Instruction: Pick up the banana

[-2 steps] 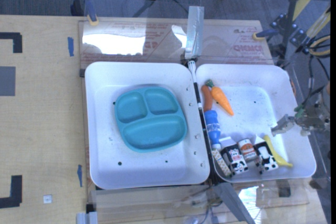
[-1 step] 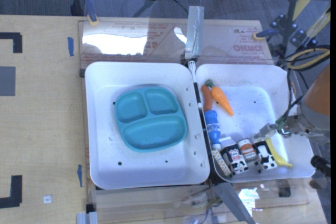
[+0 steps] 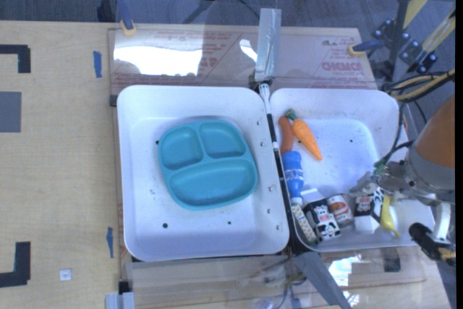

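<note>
The yellow banana [image 3: 388, 217] lies near the front right corner of the right bin [image 3: 340, 101], and just a short piece of it shows. My gripper [image 3: 392, 193] hangs directly over it at the end of the grey arm with the orange band [image 3: 441, 137]. The gripper's body covers the banana's upper part. Whether it touches the banana I cannot tell.
Two carrots [image 3: 307, 138] lie at the back of the right bin, with a blue bottle [image 3: 293, 174] along the left wall. Small cans and a cow-patterned carton [image 3: 329, 217] crowd the front, just left of the banana. A blue divided plate [image 3: 207, 163] rests in the left bin [image 3: 137, 177].
</note>
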Controlling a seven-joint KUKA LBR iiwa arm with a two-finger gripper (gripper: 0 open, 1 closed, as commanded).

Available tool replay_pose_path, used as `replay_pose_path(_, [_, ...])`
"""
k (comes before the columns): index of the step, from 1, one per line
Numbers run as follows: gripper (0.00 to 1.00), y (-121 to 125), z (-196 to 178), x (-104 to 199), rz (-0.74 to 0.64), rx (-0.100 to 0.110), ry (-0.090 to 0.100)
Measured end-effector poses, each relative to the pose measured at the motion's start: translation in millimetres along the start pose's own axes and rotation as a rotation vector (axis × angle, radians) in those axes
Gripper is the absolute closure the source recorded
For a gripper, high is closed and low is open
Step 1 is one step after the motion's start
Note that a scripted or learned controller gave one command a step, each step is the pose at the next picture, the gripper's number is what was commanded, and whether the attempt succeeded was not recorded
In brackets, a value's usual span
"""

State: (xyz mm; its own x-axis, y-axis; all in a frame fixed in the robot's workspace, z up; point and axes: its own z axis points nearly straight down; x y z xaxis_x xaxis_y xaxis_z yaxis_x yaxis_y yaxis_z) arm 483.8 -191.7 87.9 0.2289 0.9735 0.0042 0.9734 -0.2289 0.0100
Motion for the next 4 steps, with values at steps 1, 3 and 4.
replay_pose_path(1, [1.00,2,-12,-1,0.003,-0.008,-0.003])
replay_pose_path(3, [1.00,48,-4,5,0.642,0.007,0.005])
replay_pose_path(4, [1.00,49,-16,6,0.638,0.003,0.004])
